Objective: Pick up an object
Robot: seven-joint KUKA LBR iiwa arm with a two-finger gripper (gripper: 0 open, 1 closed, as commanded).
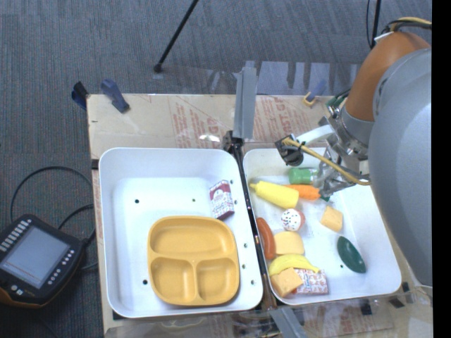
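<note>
Grey arm reaching in from the right, orange band above wrist, hand low and angled leftward

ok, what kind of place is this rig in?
Probably a robotics lab, a bin-picking test cell: a teach pendant lies on grey carpet, two white bins sit on a plywood bench, one full of toy food like a plastic banana.

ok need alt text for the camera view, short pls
A grey robot arm with an orange band reaches from the right over the right bin, its gripper low above toy food near a carrot. The left bin holds a yellow divided tray and a small carton.
</note>
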